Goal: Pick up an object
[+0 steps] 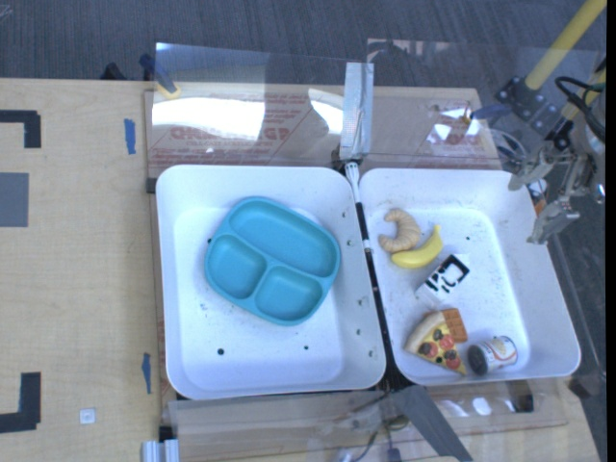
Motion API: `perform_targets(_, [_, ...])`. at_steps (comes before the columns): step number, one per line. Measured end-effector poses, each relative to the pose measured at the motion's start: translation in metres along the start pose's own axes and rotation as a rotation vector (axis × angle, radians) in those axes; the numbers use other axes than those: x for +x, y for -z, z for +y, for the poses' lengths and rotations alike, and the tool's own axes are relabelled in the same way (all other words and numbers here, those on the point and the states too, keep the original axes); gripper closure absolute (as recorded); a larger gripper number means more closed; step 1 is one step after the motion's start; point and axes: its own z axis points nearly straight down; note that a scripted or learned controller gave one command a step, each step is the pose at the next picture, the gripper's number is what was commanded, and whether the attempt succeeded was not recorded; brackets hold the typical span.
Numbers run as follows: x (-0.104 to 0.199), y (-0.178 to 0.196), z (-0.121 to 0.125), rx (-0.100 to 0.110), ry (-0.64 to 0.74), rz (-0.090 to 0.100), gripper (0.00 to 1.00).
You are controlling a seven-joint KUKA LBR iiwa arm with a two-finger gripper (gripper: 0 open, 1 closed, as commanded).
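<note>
— Banana (421,251) was my guess for the object, since the task named none. It lay in the upper left part of the right bin (539,306), touching the croissant (402,227) just above it.

— And the rest?

— A black-and-white card (448,274) sat just below the banana; a pizza slice (438,336) and a small can (493,353) on its side lay near the bin's lower edge. All loose and scattered, probably so any of them could be tried.

— Where was the arm?

— At the right edge of the frame, the gripper (553,218) hung over the bin's upper right rim, well apart from the banana. Its fingers looked somewhat parted with nothing between them, so I judged the reach hadn't begun.

— The left bin (183,258)?

— It held a blue divided plate (272,259), upright and tilted nowhere. Both bins rested on a pale wooden bench (67,258) with blue tape marks; dark carpet (241,8) ran along the top of the frame, and a clear panel (250,114) stood behind the bins.
</note>
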Motion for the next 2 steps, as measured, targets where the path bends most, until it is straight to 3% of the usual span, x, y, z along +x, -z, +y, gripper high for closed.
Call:
perform_targets(1, [0.017,-0.163,0.043,0.002,0.213,-0.005,0.00])
perform_targets(2, [0.015,-0.153,0.045,0.004,0.216,-0.012,1.00])
